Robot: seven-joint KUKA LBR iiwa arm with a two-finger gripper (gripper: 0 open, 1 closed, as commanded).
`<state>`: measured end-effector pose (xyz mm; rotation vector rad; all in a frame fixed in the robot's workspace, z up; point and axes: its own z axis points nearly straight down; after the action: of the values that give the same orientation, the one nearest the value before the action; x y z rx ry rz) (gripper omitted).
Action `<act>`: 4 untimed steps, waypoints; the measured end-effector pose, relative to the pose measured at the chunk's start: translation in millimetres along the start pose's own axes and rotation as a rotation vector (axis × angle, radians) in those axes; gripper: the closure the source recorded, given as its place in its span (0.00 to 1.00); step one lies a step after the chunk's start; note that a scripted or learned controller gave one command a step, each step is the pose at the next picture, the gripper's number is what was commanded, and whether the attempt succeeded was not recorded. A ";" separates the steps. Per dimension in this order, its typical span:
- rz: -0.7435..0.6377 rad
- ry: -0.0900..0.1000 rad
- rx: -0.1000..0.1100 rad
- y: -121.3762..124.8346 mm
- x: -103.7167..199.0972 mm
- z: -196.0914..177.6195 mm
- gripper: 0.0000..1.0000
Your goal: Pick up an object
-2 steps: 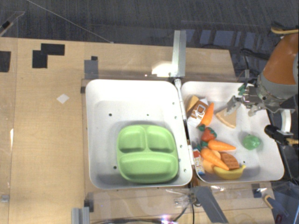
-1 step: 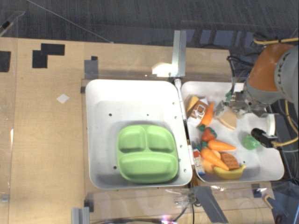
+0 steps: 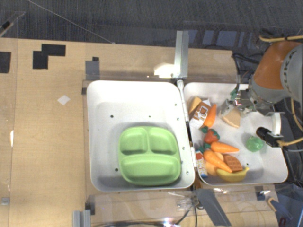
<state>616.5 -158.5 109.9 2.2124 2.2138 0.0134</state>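
left bin (image 3: 102,126) has a green divided tray (image 3: 149,155). right bin (image 3: 279,171) holds toy food: carrots (image 3: 220,154), a banana (image 3: 232,175), a green ball (image 3: 254,144), a beige wedge (image 3: 232,120), and a small box (image 3: 199,109), print unreadable. gripper (image 3: 240,102) hovers by the wedge, can't tell its state.

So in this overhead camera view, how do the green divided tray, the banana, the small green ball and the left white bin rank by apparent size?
Largest to smallest, as they look in the camera view:
1. Left white bin
2. Green divided tray
3. Banana
4. Small green ball
The banana is partly covered by other toy food, so its full length is unsure, but it looks longer than the ball is wide.
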 end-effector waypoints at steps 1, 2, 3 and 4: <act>-0.001 -0.001 -0.006 2.2 0.6 -12.3 1.00; -0.028 0.002 0.007 0.9 73.2 -112.3 1.00; -0.020 0.001 0.010 14.2 56.3 -75.5 1.00; -0.020 0.001 0.009 14.3 56.4 -75.7 0.00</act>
<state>629.7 -101.9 185.6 2.1955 2.2412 0.0042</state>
